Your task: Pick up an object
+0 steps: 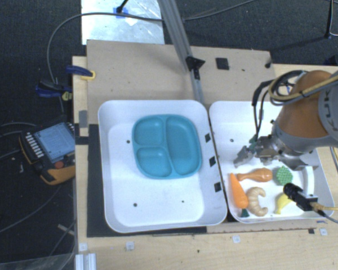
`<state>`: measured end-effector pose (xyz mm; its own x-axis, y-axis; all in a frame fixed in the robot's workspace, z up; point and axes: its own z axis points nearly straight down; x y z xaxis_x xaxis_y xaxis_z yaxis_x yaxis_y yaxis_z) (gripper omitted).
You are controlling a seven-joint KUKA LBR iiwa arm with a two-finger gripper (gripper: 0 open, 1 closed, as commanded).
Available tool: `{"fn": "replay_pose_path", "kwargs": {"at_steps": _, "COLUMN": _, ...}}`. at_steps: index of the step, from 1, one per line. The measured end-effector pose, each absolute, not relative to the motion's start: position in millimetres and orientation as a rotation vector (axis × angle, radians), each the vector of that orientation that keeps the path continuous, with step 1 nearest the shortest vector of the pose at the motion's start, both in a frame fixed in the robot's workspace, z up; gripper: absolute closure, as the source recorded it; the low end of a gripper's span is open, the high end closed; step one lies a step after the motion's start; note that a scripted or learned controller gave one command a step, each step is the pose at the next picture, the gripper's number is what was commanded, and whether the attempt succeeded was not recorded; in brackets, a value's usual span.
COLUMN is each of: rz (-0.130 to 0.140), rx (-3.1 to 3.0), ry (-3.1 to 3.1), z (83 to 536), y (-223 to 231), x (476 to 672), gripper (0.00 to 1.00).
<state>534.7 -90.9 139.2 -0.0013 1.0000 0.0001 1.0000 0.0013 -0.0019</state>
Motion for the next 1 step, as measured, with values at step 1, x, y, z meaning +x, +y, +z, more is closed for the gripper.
{"fn": "replay_pose_path", "kwargs": {"at_steps": 1, "rz": 0.0, "rx": -2.221, "ry": -2.222, "z": 87.8, "y": -90.8, "x": 535.1, "gripper": 0.0}}
